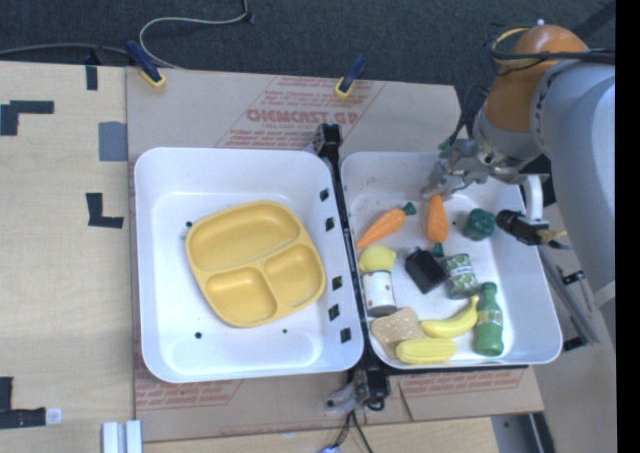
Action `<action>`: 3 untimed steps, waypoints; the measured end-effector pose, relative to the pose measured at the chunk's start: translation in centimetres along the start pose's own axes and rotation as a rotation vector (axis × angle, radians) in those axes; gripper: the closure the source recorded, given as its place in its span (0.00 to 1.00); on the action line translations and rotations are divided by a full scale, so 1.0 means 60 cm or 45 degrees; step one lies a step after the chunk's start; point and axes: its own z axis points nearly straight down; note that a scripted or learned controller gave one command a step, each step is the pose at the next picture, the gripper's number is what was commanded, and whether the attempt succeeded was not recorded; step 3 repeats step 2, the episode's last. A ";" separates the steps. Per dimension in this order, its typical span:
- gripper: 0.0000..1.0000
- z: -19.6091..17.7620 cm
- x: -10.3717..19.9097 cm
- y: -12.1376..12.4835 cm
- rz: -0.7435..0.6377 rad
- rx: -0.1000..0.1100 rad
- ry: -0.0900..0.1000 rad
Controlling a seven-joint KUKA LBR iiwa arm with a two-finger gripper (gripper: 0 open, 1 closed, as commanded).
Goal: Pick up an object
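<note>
Two white bins sit side by side on the bench [60, 241]. The left bin [160, 341] holds a yellow divided plate [255, 261], tilted a little, three compartments.

The right bin [545, 326] is crowded. Two carrots: one [383, 227] lies slanted near the bin's left wall, the other [437, 219] stands more upright in the view, toward the far middle. A dark green rounded piece [479, 224] sits just right of the second carrot. Below: a lemon [377, 259], a small white bottle [378, 292], a black block [424, 269], a green-labelled can [460, 275], a green bottle [488, 319], a banana [452, 322], a tan cracker-like piece [394, 325], and a yellow corn-like piece [425, 350] at the near edge.

The arm [580, 141] comes in from the right, orange band high. The jaws [450, 178] hang over the far part of the right bin. The upright carrot lies directly below them in the view, its top end just beside the tips; contact cannot be told. How far the jaws are parted cannot be told, and nothing is visibly between them.
</note>
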 end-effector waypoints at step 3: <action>1.00 -0.148 0.221 -0.037 0.001 0.005 0.005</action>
